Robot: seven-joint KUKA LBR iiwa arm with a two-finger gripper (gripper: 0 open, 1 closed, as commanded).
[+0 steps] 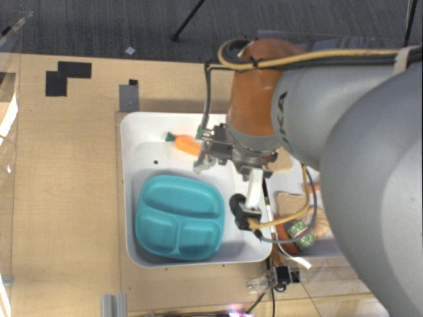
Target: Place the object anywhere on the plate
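A teal plate [178, 215] with three compartments lies in the front half of the left white bin [132, 150]. A small orange carrot [186, 144] with a green tip rests at the back of that bin, beyond the plate. My gripper [207, 152] hangs just right of the carrot, and its metal parts cover the carrot's right end. Whether the carrot sits between the fingers is hidden. The plate has nothing on it.
My grey arm with its orange band [254, 91] covers most of the right bin. Below the arm, tan pieces [291, 203] and a small green and red item [301, 233] show in the right bin. The wooden bench [66, 197] surrounds the bins.
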